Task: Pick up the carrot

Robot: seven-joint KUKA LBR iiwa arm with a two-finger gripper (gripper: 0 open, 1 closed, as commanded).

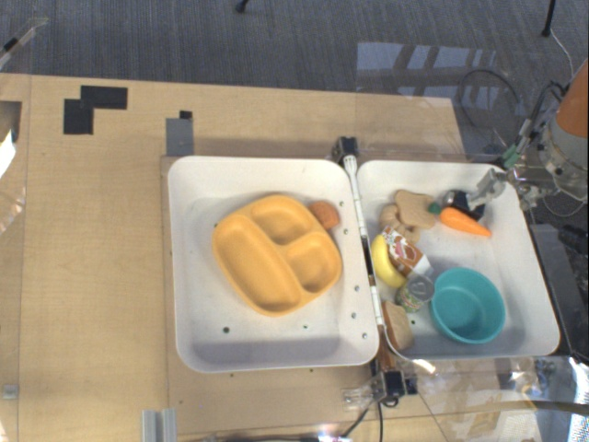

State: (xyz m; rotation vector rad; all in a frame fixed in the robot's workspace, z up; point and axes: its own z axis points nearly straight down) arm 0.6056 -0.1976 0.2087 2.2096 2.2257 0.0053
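Carrot lies just beside claw, whose opening I cannot tell.

Bright, even overhead light; soft shadows, slight blur.

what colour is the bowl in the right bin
Teal: the bowl sits toward the near side of the right bin, seen in the camera view.
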